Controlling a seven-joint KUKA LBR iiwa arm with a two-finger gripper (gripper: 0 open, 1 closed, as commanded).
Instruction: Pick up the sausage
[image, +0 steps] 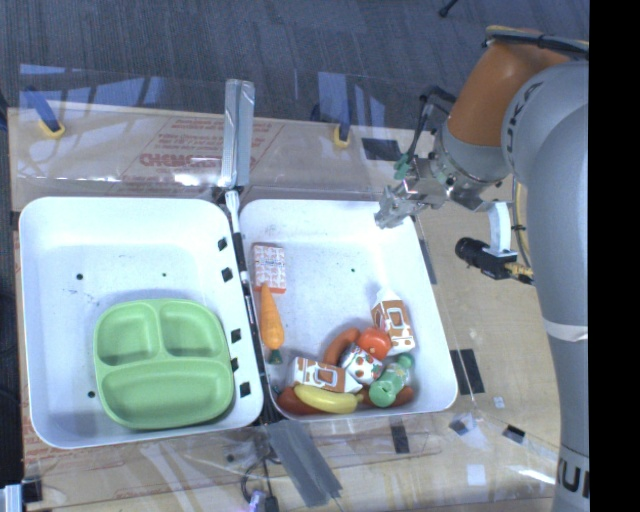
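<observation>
In the right bin (330, 215), a reddish-brown sausage (339, 347) lies slanted in the pile of toy food at the near right, wedged between a small carton (320, 375) and a red tomato-like piece (372, 343). My gripper (391, 213) hangs over the bin's far right corner, well away from the sausage and up-right of it, with nothing visibly in it. The grey arm with its orange band (490, 85) reaches in from the right.
The pile also holds a yellow banana (327, 400) over a dark red long piece (284, 399), a green item (385, 390), a tilted carton (394, 322), an orange carrot (271, 318) and a flat carton (269, 267). The left bin (60, 240) holds a green divided plate (163, 362).
</observation>
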